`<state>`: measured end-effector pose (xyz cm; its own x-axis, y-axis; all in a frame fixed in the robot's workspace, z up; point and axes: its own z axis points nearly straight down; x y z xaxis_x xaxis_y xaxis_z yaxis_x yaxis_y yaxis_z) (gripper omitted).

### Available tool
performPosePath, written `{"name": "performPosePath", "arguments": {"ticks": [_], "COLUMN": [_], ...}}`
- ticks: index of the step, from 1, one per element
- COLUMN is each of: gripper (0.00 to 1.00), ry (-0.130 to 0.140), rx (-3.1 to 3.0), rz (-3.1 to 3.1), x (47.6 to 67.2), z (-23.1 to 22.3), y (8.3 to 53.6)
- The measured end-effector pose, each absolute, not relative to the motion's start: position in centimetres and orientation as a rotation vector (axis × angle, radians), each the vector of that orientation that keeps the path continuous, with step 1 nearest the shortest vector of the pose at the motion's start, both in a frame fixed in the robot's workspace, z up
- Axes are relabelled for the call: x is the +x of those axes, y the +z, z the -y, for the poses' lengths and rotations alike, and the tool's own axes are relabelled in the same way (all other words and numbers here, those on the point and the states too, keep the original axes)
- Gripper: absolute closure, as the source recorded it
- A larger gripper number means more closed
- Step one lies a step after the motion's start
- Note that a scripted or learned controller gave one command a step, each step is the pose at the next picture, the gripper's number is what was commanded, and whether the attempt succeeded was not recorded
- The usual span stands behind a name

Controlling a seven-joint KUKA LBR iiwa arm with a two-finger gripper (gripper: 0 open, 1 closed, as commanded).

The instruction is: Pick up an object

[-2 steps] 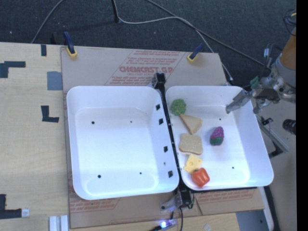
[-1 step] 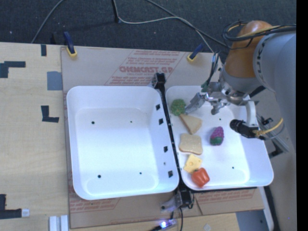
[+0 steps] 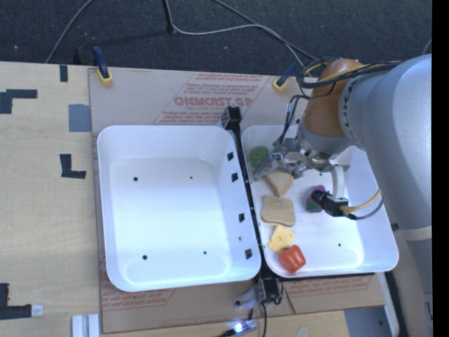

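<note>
My gripper (image 3: 289,161) hangs low over the upper left part of the right bin (image 3: 365,255). It is just above a tan bread-like piece (image 3: 278,184) and right of a green leafy item (image 3: 259,156). Nearer the front lie a square toast slice (image 3: 278,210), a yellow cheese wedge (image 3: 282,239) and a red pepper (image 3: 292,258). A small purple and green object (image 3: 315,199) sits to the right, by a black part of the wrist. Nothing is visibly lifted off the bin floor.
The left bin (image 3: 112,188) adjoins the right one along a black divider (image 3: 242,188). The big grey arm (image 3: 400,139) covers the right bin's far right side. Cables run over the bench behind the bins.
</note>
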<state>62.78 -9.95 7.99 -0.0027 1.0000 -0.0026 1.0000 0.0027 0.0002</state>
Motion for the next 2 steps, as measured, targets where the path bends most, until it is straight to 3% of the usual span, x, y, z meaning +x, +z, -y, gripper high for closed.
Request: {"name": "performPosePath", "arguments": {"ticks": [1, 2], "gripper": [0.00, 1.00], "ry": [0.001, -0.002], "rx": [2.219, 2.219], "rz": [-2.219, -2.220], "x": [59.51, 59.54], "z": [9.61, 9.65], "y": [8.62, 9.52]}}
